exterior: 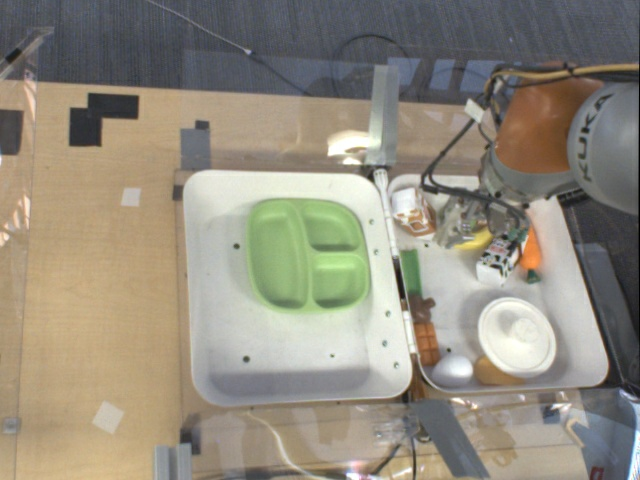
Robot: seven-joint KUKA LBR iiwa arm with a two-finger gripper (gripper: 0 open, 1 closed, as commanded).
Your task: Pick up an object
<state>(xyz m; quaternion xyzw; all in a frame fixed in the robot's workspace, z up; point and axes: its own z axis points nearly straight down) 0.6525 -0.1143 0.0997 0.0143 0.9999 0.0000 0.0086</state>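
My gripper (466,224) hangs low over the back of the right bin (585,313), below the arm's orange band (535,128). Just beneath and beside it lies a yellow banana-like piece (478,239). A small white block with dark marks (497,259) and an orange carrot (532,249) lie right of it. A small brown-and-white cup (407,208) stands to its left. The view does not tell whether anything sits between the fingers.
The right bin also holds a white round bowl (516,335), a white egg (452,370), a tan lump (490,371), a brown chocolate bar (425,330) and a green stick (409,271). In the left bin (215,268) rests a green divided plate (306,254).
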